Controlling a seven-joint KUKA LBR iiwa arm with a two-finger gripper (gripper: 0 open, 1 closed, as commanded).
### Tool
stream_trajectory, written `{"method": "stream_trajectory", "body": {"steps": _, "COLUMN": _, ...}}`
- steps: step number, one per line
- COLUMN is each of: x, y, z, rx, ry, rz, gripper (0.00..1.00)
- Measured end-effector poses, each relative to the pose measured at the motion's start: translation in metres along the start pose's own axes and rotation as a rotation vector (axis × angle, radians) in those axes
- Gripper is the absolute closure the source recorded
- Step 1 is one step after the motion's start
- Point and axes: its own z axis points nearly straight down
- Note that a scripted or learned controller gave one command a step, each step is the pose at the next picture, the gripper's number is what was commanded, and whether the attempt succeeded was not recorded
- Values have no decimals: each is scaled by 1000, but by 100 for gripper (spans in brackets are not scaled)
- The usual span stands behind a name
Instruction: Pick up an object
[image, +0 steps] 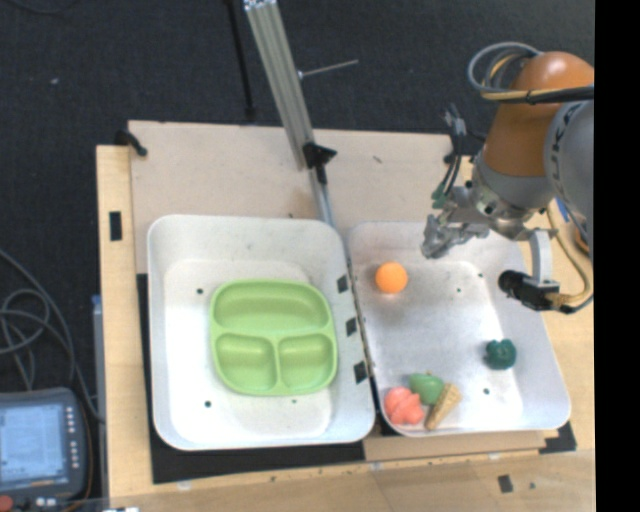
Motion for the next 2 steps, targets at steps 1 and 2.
{"method": "stream_trajectory", "body": {"steps": 1, "x": -1, "y": 1, "z": -13, "rx": 4, "ry": 1, "rz": -4, "gripper": 100}}
{"method": "stream_trajectory", "body": {"steps": 2, "x": 58, "y": 4, "z": -9, "rx": 7, "ry": 3, "rz": -7, "gripper": 100}}
